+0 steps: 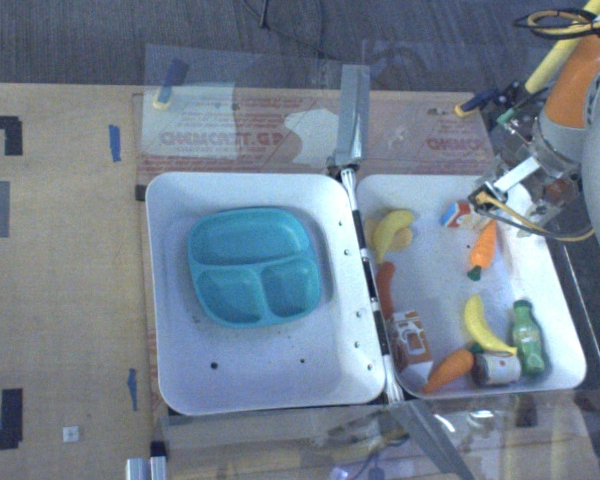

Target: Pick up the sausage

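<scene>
Worktop (60, 298): tan board under both bins, stretching far to the left of the claw, with black corner marks and blue tape bits
Left bin (180, 368): white, shallow, well to the left of the claw, beyond the divider
Right bin (560, 298): white, shallow, directly below the claw, upper right corner under it
Plate (255, 266): teal, three compartments, in the left bin, far left of the claw and somewhat lower
Arm (580, 78): grey with orange band, up and right of the claw, yellow cable looping above
Claw (495, 196): over the upper right part of the right bin; grip state cannot be told from this view
Sausage (385, 286): dark red, thin, lying along the right bin's left wall, well left of and below the claw, apart from it
Yellow fruit (392, 230): left of the claw, just above the sausage
Carrot (483, 248): orange, just below the claw
Banana (482, 328): below the claw, mid bin
Green bottle (526, 338): below and slightly right of the claw, beside the banana
Second carrot (450, 370): far below the claw, near the front wall
Brown carton (412, 338): below left of the claw, under the sausage's lower end
Small red and white item (456, 213): just left of the claw
</scene>
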You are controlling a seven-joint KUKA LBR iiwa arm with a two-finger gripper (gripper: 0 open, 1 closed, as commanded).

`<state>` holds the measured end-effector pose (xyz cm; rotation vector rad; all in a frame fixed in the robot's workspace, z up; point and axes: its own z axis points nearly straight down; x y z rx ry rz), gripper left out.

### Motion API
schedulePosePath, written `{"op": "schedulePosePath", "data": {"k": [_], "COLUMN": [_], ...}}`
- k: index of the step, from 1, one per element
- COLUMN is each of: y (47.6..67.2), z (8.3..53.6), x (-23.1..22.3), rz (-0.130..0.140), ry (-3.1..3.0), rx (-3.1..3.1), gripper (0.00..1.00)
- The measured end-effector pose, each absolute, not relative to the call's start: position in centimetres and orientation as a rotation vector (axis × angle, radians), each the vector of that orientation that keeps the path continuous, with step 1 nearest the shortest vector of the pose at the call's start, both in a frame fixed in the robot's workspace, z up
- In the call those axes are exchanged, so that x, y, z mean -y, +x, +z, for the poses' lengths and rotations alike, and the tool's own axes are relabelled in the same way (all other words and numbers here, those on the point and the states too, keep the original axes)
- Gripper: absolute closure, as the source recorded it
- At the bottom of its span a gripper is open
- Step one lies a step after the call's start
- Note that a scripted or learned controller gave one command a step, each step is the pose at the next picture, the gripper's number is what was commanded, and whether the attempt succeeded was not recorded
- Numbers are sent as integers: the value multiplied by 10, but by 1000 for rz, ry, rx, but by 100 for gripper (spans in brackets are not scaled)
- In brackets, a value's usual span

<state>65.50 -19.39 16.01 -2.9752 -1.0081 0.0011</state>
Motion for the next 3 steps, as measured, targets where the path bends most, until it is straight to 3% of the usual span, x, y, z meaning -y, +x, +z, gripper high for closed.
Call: {"op": "schedulePosePath", "data": {"k": [1,2,3], "y": [653,655,658], "z": [207,129,85], "x": [195,210,196], "rz": [0,-18,18], "ry": [-2953,-2955,-2919], "rx": [1074,1091,1149], "gripper": [0,0,0]}}
